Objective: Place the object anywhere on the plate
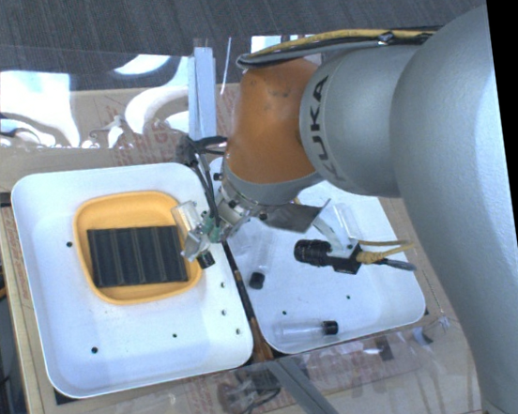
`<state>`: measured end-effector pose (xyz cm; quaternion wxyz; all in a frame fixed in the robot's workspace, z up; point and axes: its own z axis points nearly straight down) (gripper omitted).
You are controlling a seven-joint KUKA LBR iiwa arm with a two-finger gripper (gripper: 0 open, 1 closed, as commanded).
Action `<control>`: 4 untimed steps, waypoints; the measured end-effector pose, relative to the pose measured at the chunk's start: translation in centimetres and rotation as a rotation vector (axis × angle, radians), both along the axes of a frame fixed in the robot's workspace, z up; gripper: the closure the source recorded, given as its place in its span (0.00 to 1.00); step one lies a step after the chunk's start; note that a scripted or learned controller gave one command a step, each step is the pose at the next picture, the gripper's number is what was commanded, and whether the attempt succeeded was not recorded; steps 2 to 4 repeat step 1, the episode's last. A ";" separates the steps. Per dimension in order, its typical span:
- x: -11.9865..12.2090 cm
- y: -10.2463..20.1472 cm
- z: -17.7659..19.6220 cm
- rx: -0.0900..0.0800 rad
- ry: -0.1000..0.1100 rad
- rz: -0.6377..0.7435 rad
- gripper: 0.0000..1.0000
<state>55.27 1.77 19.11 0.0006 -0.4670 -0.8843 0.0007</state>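
Camera view | gripper (pixel 196 233) at yellow plate's (pixel 127 212) right rim, left bin (pixel 135 345) | you cannot tell finger opening or any hold | clear object (pixel 185 215) at rim | risk: releasing here, it tips off into the bin.

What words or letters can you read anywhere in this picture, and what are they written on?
"UKA" on the grey arm, just past its orange band; these are the visible letters of the brand, running sideways.
Faint printing on the bench below the bins is too blurred to read.
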 end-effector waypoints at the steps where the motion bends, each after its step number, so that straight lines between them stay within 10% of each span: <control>1: 0.0 -0.1 0.0 0.000 0.000 -0.001 0.00; 4: 0.0 -0.1 0.0 0.000 0.000 -0.001 0.00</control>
